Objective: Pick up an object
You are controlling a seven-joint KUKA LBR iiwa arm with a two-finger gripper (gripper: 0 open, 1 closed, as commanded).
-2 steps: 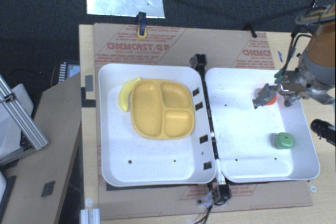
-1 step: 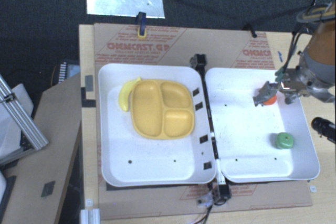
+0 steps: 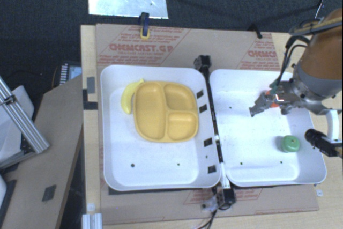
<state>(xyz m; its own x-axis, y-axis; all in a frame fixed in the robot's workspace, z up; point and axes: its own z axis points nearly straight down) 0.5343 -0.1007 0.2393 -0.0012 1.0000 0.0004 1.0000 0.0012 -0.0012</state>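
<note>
My gripper point(image 3: 269, 110) hangs over the right bin point(image 3: 241, 169), in its upper middle part, on the grey arm with the orange band that comes in from the right. Its two grey fingers point(image 3: 259, 106) stand apart, open, and I see nothing between them. A small round green object point(image 3: 290, 143) lies on the floor of the right bin, below and to the right of the gripper and apart from it. In the left bin point(image 3: 155, 174) a yellow divided plate point(image 3: 164, 111) lies flat, with a yellow banana point(image 3: 127, 96) against its left edge.
A black divider with clips point(image 3: 210, 120) runs between the two bins. A black part of the arm point(image 3: 321, 142) juts over the right bin's right rim near the green object. The bins rest on a cardboard sheet point(image 3: 161, 43).
</note>
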